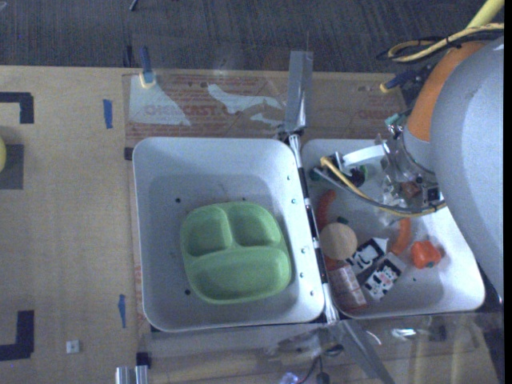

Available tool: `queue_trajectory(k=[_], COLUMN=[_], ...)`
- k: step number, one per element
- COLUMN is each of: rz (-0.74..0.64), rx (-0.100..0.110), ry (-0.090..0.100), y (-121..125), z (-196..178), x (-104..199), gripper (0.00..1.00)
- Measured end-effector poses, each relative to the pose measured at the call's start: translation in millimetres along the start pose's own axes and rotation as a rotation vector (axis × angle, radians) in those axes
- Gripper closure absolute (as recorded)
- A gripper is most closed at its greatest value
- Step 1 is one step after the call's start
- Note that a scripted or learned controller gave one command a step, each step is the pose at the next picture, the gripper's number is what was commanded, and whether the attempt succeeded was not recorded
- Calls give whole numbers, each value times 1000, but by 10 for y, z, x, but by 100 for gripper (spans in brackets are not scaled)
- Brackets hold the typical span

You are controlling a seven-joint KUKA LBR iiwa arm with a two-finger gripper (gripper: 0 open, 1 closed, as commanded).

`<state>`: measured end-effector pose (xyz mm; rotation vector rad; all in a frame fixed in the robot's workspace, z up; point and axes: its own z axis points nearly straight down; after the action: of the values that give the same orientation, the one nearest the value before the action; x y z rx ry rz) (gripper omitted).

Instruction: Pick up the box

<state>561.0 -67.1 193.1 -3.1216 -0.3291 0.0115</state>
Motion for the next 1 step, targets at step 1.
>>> queue_trajectory(k=[1], rz=[-182], rx=[-3], ry=[4], y=[-978], z=[92], x=[462], gripper=[100])
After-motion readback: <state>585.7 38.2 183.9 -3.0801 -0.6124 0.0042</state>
